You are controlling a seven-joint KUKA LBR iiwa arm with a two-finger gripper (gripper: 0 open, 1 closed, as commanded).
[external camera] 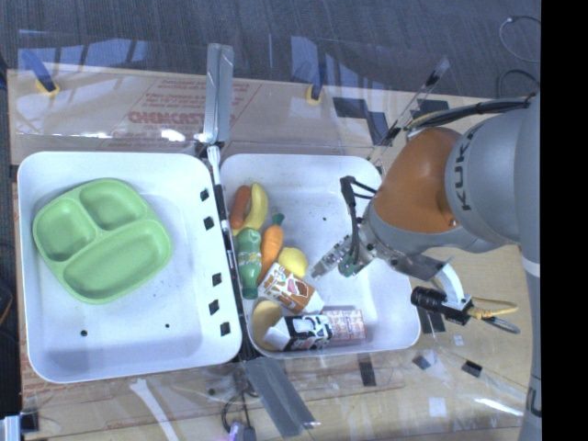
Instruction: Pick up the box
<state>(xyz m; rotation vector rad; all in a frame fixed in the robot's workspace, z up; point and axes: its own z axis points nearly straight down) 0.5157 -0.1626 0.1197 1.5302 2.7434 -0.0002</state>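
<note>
A small orange-and-white box [290, 289] lies tilted in the right bin [312, 168], just below a lemon [292, 262]. At the bin's front wall rests a black-and-white carton [307, 331], with a pink-labelled can [343, 322] on its side next to it. My gripper [335, 264] hangs over the middle of the right bin, a short way right of the lemon and up and right of the orange-and-white box. It touches neither of them. The orange band of the arm [413, 196] sits over the bin's right side.
Along the right bin's left wall lie a banana [256, 205], a carrot [271, 243], a green bottle [249, 255] and a tan round piece [265, 317]. The left bin [55, 356] holds a green divided plate [101, 239].
</note>
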